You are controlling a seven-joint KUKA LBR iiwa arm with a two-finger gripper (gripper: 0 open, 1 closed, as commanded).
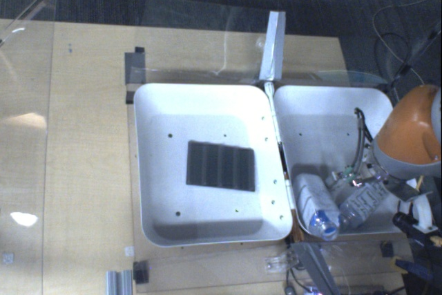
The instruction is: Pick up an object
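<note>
One fixed camera looks down slantwise on both white bins (207, 97) from overhead.

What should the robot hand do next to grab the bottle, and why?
Probably ease down a little and close. The gripper hangs low in the right bin, right beside the clear bottle lying on its side with its blue cap toward the front, but nothing shows between its fingers yet.

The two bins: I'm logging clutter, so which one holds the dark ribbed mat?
The left bin; the dark ribbed mat lies flat on its floor, while the right bin holds a plastic bottle.
</note>
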